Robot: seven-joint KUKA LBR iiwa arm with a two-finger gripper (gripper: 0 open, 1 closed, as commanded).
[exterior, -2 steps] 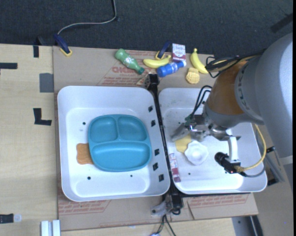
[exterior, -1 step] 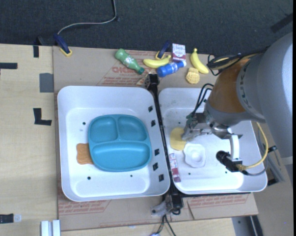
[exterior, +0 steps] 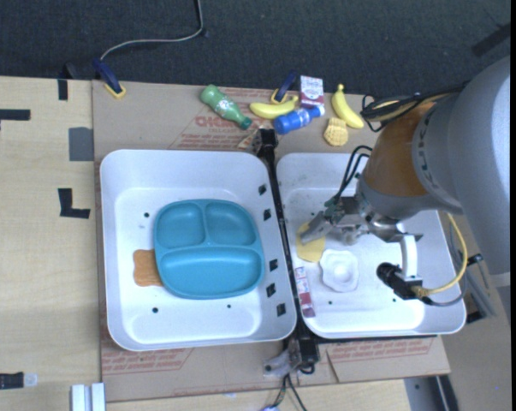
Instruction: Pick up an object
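Camera view gives us, from the left, a left bin (exterior: 121, 229) holding a blue divided plate (exterior: 209, 248) with an orange piece (exterior: 144, 268) tucked under its left edge. In the right bin (exterior: 437, 311) we see a yellow object (exterior: 311, 248) and a white cup (exterior: 339, 272). Our end effector (exterior: 336, 223) sits low just above them; whether it is parted or holds anything we cannot tell.

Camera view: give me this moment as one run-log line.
arm: over right white bin | gripper: low, by flat yellow piece | white round cup: beside it | blue divided plate: left bin | grasp: unconfirmed
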